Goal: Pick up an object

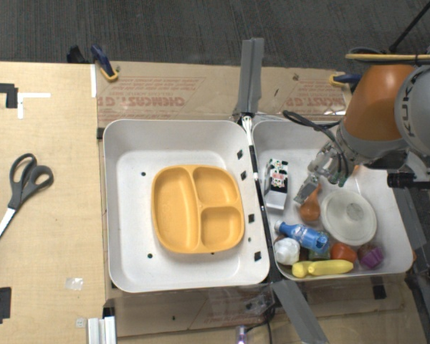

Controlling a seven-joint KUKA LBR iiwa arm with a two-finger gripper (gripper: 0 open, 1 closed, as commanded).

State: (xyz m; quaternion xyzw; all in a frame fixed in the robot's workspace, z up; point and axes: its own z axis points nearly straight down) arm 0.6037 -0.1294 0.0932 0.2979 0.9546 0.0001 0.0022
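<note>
Plywood bench (43, 264) carries two white bins side by side. Over the right bin (398, 264), the arm (376, 113) slants down from the right, its gripper (317, 178) hanging just above an orange object (310, 210); whether its jaws are apart or closed cannot be told. Near that object lie one white bowl (350, 217), one blue bottle (304, 233) and one yellow toy (322, 268). The left bin (122, 213) holds one yellow tray (198, 208). Left of it lie scissors (21, 188).

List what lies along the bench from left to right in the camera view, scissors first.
scissors → left bin → yellow divided plate → small black-and-white box → gripper → clear round lid → purple toy
</note>
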